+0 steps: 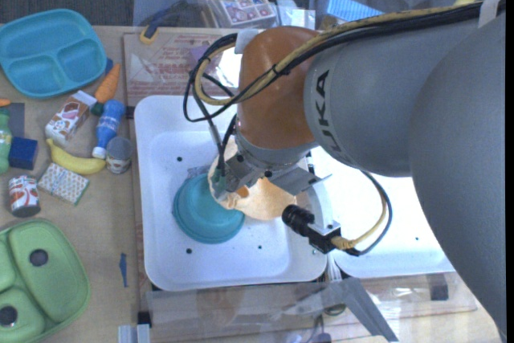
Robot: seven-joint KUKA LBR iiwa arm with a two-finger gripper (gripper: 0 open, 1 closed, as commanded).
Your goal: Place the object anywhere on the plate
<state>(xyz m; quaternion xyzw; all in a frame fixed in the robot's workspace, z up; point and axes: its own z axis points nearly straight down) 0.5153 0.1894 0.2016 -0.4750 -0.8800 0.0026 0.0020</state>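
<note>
From my remote seat I see the arm (377,68) reaching in from the right and hanging low over the left bin (161,132). The tool (227,177) is down over the inner side of that bin, but the wrist covers it, so I cannot tell what state it is in.

Just under the wrist lies a tan plate (261,203), partly hidden by the arm. A teal bowl (205,211) sits in the left bin, touching the plate's left edge and overlapping it a little. The bowl looks round and tipped, its opening turned up and toward the right; being round, it shows me no clear long axis.

On the arm's grey casing I can read part of the maker's name, the letters "UKA" (322,110), running vertically.

On the worktop left of the bin I make out a banana (74,160), a blue bottle (107,127), a small carton (69,116), a blue divided tray (55,51) and a green tray (36,277). Their labels are too small to read.
</note>
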